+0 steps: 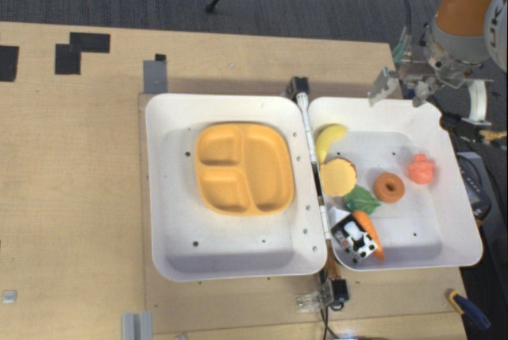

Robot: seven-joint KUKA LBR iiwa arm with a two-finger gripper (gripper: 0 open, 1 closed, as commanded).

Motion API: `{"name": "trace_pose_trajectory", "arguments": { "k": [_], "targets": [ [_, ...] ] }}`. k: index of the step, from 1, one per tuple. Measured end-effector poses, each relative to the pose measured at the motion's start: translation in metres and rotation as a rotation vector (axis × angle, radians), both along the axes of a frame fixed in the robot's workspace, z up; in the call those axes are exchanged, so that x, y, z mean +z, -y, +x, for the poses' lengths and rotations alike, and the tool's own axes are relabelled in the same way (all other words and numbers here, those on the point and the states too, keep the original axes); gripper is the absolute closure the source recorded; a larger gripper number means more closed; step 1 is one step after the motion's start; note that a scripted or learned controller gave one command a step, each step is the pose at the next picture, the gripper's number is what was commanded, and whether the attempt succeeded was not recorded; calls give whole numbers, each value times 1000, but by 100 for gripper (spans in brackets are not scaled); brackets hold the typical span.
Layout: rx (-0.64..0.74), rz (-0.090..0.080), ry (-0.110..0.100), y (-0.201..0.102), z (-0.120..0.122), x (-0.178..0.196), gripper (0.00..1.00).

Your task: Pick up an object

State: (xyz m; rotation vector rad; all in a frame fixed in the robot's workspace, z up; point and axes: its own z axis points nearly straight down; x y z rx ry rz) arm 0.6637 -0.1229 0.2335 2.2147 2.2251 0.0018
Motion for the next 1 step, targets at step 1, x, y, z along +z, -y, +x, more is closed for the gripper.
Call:
{"name": "trace_pose_trajectory", "arguments": {
  "k": [1],
  "targets": [
    [-50,2,-4,-32,-38,-115,0]
  ]
}}
